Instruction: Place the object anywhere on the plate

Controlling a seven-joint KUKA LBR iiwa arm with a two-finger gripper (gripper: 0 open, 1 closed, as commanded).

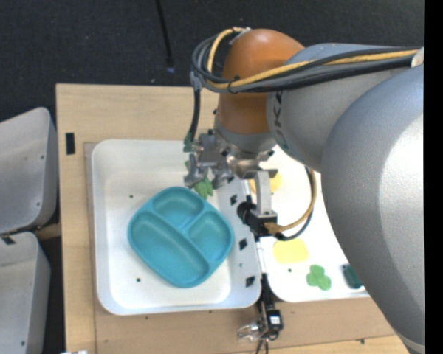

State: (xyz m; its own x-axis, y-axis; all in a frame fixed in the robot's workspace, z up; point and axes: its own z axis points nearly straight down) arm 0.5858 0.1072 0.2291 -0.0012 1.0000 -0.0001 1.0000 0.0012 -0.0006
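Camera view: grey arm (369, 161) reaches in from the right, orange band (255, 65) above the wrist, cables looped over it, wrist pointing down over the seam between the two bins. Gripper (201, 175) hangs just above the top right edge of the plate, over the left bin (111, 198). A small green object (204, 189) sits at the gripper tip, touching or just over the plate's upper rim; cannot tell if it's clamped between the fingers or only beside them, and finger spacing is too cluttered to read. Blue plate (181, 234), three compartments, lies flat and rotated in the left bin, nothing resting in its compartments. Right bin (332, 290), mostly hidden by the arm, has a yellow flat piece (290, 251), a green clover-like piece (319, 277) and a dark teal bit (351, 276) near its front edge. Both bins sit on the wooden desk (74, 116).
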